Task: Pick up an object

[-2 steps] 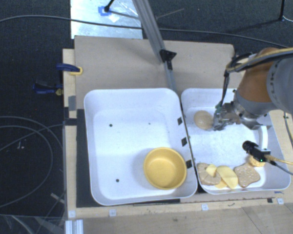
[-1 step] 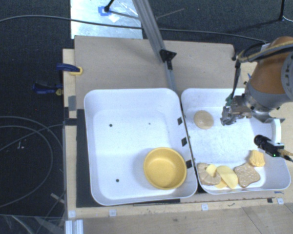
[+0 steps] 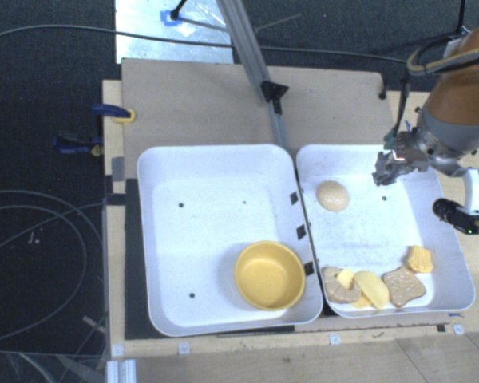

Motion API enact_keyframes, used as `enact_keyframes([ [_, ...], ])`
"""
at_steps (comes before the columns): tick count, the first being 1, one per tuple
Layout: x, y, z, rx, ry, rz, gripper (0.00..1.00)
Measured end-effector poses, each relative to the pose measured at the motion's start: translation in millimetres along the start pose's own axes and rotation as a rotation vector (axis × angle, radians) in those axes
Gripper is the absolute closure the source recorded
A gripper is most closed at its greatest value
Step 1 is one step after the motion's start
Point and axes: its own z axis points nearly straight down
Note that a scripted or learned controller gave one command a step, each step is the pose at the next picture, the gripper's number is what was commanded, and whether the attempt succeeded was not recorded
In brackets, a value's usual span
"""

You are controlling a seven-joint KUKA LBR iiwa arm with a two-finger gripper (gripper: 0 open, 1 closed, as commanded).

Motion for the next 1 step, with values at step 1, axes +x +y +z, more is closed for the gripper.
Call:
enact_keyframes([
  [1, -0.2, 1.9, -37.4, 0.003, 0.001, 0.0, 1.0],
])
